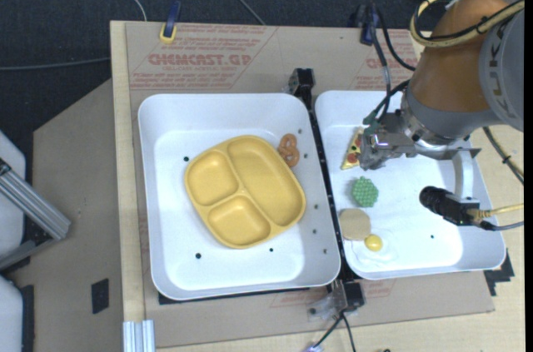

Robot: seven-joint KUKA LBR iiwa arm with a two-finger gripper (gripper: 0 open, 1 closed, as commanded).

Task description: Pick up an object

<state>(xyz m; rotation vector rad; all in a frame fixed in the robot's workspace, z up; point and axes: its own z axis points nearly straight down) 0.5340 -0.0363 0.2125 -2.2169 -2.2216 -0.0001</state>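
Grey arm reaches in from right, gripper point(372, 149) pointing down

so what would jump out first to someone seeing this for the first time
Likely the yellow divided plate, lying at a slant in the left bin with a small pretzel by its upper right edge. Next, the grey and orange arm over the right bin, its gripper near a pizza slice, with a green bumpy ball, a tan cookie and a fried egg lined up below.
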